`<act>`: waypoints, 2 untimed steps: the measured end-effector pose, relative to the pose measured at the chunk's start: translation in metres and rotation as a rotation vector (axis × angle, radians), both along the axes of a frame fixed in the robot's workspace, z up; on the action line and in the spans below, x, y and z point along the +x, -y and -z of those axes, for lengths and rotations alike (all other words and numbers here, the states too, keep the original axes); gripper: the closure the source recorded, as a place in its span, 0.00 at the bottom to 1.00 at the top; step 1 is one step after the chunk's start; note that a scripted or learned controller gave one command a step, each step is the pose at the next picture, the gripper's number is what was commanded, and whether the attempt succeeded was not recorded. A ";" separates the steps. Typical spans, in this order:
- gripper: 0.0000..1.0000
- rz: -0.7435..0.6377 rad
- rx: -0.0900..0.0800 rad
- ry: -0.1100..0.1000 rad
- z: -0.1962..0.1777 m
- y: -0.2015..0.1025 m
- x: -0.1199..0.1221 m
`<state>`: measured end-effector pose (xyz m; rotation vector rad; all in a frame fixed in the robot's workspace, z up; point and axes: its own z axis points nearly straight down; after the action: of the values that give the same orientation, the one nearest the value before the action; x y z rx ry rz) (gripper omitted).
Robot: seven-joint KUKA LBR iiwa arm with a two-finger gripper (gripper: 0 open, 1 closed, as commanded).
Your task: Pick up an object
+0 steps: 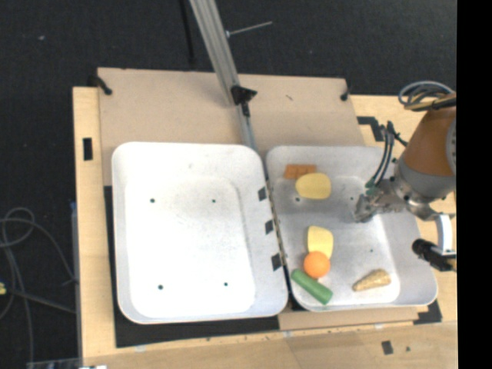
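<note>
A dark carpeted floor surrounds a pale wooden bench (88,229), which carries 2 shallow white bins side by side. A slanted metal pole (215,41) rises from behind the seam between them. The left bin (184,229) holds only a few small dark dots on its floor. The right bin (400,283) holds 6 objects: an orange-brown flat piece (299,171) near the back edge, a pale yellow rounded piece (314,186) touching it in front, a yellow block (320,241) near the middle, an orange ball (316,264) just in front of that block and touching it, a green cylinder (311,286) lying at a slant by the front left corner, and a tan wedge (372,280) near the front, apart from the rest. The arm (427,156) reaches in from the right, and its gripper (367,207) sits low over the bin floor, right of the pale yellow rounded piece. Nothing shows between the fingers; whether they are spread or closed cannot be told.
</note>
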<state>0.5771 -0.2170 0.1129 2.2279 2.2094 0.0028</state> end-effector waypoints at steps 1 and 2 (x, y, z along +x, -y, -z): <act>1.00 -0.011 -0.002 0.003 -0.049 0.005 0.010; 1.00 -0.012 -0.002 0.004 -0.109 -0.002 0.013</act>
<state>0.5904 -0.2152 0.2224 2.2117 2.2196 0.0059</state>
